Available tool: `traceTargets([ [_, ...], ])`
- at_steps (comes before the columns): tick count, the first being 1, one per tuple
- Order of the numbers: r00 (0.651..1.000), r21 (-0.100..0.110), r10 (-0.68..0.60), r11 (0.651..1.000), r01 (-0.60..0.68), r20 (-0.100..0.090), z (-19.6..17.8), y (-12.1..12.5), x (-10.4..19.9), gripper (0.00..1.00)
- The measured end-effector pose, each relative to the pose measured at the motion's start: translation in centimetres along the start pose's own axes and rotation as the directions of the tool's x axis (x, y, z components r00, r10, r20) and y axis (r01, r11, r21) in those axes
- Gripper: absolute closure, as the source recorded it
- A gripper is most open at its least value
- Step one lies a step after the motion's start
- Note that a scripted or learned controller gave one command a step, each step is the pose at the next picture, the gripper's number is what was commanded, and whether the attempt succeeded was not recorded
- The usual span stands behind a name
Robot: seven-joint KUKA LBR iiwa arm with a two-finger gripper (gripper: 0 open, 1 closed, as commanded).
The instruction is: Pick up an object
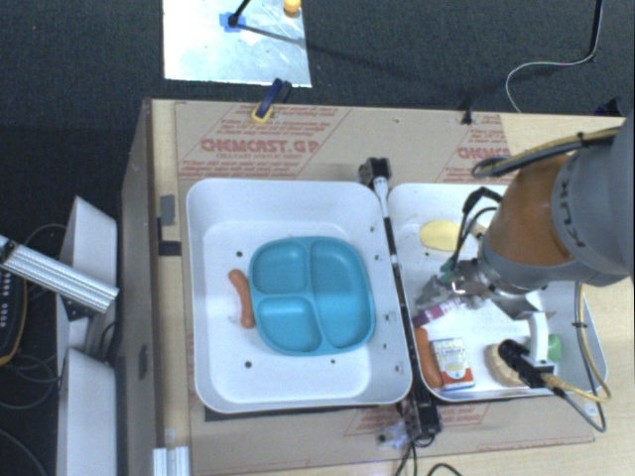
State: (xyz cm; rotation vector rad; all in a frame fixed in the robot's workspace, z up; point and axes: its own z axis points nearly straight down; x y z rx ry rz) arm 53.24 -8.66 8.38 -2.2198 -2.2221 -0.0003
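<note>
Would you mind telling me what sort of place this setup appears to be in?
Probably a robotics lab bench, not a kitchen: two white bins sit on a protective-film-covered board, holding toy-like food and a blue divided plate, with the grey arm reaching in and loose cables on the carpet.

Bench surroundings, away from the bins

A brown board (298,137) printed with red lettering lies under the bins, a blue-and-yellow tool (269,101) at its far edge. Beyond, a shiny sheet (213,38) on dark carpet (69,77) carries a small orange ball (291,5). A metal rail (58,275) juts in at left.
</note>
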Motion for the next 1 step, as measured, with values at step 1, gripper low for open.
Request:
traceTargets([
  [1,1.0,-0.002,-0.001,1.0,0.001,0.001,-0.04,4.49,-0.94,0.0],
])
